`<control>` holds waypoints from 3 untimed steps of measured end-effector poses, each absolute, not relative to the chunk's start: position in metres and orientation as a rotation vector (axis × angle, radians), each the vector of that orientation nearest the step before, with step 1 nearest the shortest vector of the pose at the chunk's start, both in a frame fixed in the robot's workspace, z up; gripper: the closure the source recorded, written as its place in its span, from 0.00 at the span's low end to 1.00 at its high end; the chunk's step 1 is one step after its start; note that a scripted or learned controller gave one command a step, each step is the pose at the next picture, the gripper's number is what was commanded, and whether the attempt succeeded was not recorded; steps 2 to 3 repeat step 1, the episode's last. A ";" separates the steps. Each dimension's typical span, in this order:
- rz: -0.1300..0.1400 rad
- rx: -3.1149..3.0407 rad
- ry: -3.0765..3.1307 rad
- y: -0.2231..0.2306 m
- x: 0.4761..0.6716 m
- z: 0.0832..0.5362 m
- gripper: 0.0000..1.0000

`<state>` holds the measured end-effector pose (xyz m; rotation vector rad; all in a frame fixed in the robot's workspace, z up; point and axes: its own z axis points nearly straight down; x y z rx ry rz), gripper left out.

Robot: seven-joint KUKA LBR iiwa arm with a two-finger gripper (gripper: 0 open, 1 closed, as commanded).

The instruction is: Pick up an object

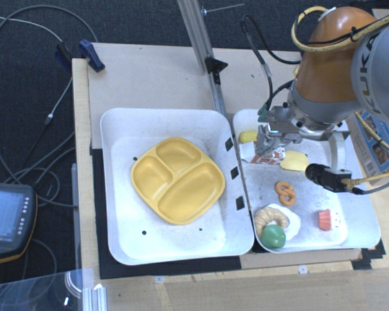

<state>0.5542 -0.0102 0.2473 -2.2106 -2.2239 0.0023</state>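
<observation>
Yellow toy banana (294, 161) looks light, stiff and slick, best pinched mid-length; whether the hand (270, 137) is spread, I cannot tell.

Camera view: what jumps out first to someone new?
The big yellow divided plate sits alone in the left bin. Next is the arm's orange band at upper right, with the gripper low over the right bin, near a yellow banana-like piece. Small toy foods cluster at that bin's front: a pretzel, a green ball and a red piece.
</observation>
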 end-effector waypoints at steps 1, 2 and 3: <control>0.000 -2.209 -2.226 0.044 0.536 0.255 1.00; 0.000 -2.209 -2.226 0.044 0.536 0.255 1.00; 0.000 -2.209 -2.226 0.044 0.536 0.255 1.00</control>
